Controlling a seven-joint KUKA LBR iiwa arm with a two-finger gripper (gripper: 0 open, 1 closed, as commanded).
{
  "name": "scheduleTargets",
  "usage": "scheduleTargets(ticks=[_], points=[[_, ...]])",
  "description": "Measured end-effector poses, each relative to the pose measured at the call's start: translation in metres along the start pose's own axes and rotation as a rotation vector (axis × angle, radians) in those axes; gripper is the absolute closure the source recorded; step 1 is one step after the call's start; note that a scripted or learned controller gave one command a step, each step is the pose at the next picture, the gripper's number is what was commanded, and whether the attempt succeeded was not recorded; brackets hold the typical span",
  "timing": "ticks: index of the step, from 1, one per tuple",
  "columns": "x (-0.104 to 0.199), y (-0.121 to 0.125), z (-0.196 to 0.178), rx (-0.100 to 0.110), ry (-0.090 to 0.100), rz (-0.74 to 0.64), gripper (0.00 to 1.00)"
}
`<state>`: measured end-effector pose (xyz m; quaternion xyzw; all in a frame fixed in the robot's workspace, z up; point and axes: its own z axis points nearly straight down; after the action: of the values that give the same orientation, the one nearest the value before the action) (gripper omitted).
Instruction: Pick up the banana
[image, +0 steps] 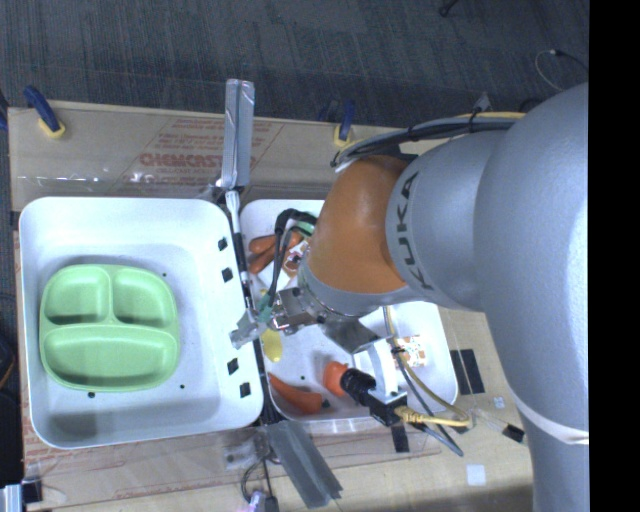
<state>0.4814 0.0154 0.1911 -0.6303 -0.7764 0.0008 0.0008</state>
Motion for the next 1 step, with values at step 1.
scheduleTargets(ticks=[1], points=[[-0.0644,0.0297,0.0001,0.001,0.001,0.026,0.0]])
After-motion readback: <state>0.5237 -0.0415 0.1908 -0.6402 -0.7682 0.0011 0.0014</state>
